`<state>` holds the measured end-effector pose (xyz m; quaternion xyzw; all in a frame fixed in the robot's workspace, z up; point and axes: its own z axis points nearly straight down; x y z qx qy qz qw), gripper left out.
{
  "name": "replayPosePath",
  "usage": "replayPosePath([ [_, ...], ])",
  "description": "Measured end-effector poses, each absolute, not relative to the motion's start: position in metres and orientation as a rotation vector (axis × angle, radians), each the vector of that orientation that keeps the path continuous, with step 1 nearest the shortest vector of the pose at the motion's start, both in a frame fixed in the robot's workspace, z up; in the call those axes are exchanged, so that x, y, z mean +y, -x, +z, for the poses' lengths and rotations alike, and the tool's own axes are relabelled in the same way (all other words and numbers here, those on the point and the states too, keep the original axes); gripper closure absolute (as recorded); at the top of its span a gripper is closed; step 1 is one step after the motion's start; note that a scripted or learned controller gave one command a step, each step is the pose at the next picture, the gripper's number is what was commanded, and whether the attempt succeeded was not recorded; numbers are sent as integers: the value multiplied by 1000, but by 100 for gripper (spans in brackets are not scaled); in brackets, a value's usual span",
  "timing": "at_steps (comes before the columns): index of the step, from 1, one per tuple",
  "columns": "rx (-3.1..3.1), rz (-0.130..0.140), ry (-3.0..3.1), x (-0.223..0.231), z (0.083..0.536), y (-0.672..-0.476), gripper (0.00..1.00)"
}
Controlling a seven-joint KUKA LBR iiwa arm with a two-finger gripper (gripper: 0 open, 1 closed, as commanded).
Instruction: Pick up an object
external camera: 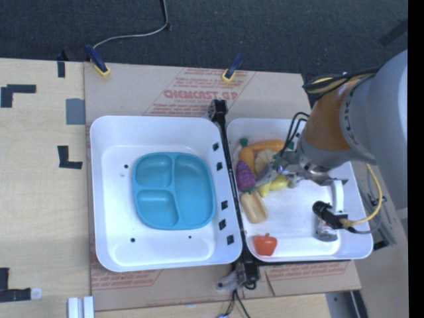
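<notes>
Tomato point(265, 244) lies nearest; claw point(278, 171) pokes into the crowded food pile point(255, 171), its state impossible to tell.

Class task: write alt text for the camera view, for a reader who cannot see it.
The arm's tool reaches into toy food in the right bin: purple grapes, a tomato. The left bin holds a blue tray.

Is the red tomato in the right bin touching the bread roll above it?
Apart. The camera view shows bare white bin floor between the red tomato and the bread roll.
</notes>
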<state>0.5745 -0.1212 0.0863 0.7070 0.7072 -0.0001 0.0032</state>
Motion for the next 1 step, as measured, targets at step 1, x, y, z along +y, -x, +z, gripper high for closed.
replayPosePath([
  [1,2206,0,-2217,-106,87,-556,0],
])
